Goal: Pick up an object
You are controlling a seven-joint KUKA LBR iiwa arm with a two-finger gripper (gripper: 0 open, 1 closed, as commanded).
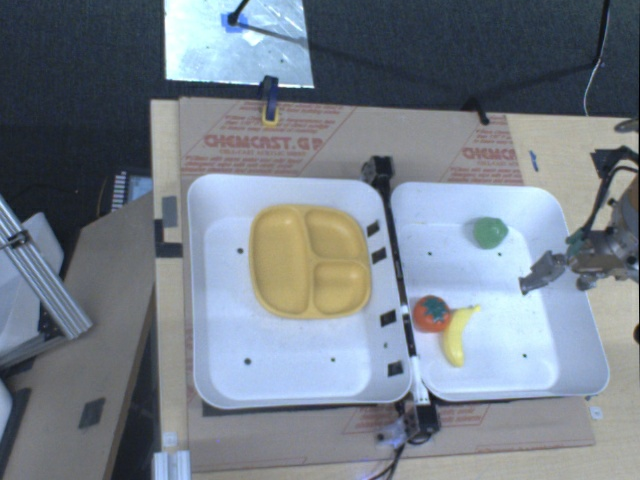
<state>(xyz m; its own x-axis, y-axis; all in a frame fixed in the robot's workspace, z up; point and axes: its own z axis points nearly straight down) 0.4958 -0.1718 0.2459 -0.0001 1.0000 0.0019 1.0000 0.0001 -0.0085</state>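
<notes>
Reaching in from the right, the gripper (pixel 532 280) hangs over the right bin (pixel 580 368), its grip state unreadable | green ball (pixel 490 232) near bin's far side | orange fruit (pixel 432 313) touching banana (pixel 457 335) | yellow tray (pixel 308 261) in left bin (pixel 215 358)

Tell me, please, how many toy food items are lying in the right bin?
3: a green ball near the far side, an orange tomato by the divider, and a banana touching it.

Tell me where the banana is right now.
The banana lies in the right bin, near its front-left corner, touching the orange-red fruit on its left.
</notes>
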